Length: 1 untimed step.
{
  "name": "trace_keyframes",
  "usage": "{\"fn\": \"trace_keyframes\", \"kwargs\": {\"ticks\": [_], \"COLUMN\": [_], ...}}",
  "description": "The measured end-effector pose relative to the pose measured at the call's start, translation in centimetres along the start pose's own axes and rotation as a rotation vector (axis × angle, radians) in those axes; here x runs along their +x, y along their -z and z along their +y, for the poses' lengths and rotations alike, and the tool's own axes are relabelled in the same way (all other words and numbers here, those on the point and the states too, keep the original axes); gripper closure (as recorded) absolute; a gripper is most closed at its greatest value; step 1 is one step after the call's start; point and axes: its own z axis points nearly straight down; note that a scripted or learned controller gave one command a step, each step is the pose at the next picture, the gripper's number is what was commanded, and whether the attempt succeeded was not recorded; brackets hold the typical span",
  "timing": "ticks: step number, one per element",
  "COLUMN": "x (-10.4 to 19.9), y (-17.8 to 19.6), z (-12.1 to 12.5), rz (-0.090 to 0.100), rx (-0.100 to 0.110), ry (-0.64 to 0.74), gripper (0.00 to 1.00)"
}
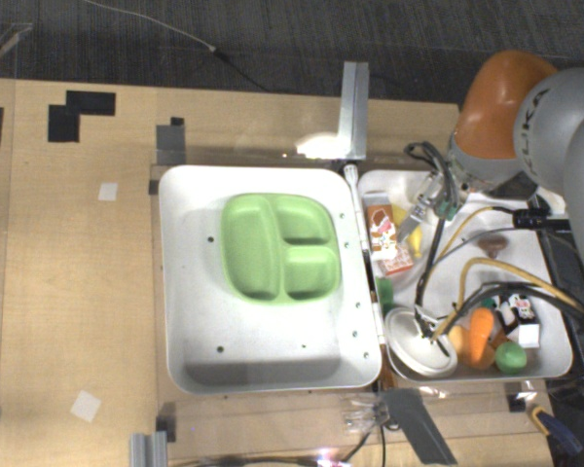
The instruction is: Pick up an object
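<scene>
A pale wooden bench (68,290) fills the near and left parts of the scene, and beyond its far edge lies dark grey carpet (273,17) crossed by a thin pale cable (127,13). Black angular marks (78,113) sit on the wood at far left, with small pale squares (108,192) scattered nearer. A grey metal bracket (354,110) stands upright at the bench's far side, a bright glare (319,146) at its foot.
</scene>
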Motion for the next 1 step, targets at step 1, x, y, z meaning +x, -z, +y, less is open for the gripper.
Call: {"fn": "trace_keyframes", "kwargs": {"ticks": [1], "x": [-0.22], "y": [1.57], "z": [0.59], "rz": [-0.012], "rx": [-0.012], "ry": [0.008], "gripper": [1.0]}}
